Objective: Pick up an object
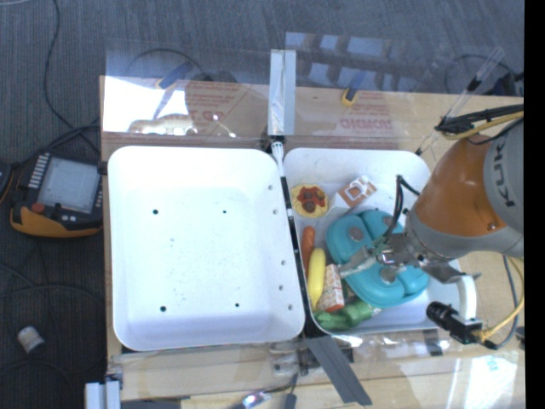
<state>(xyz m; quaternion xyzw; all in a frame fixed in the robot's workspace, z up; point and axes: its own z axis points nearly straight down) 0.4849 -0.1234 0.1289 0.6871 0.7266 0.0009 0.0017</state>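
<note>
Gripper (387, 258) low in right bin (409, 164), over teal plastic toy (358, 233); you cannot tell finger state. Toy looks rigid, light, glossy, likely slippery. You should grip across narrow edge, not rounded top.

A wooden bench (213, 100) is covered at its far edge by a clear sheet. Two shallow white bins are set side by side on it: the left bin (200, 245) and the right bin (409, 164), their inner rims touching.
</note>
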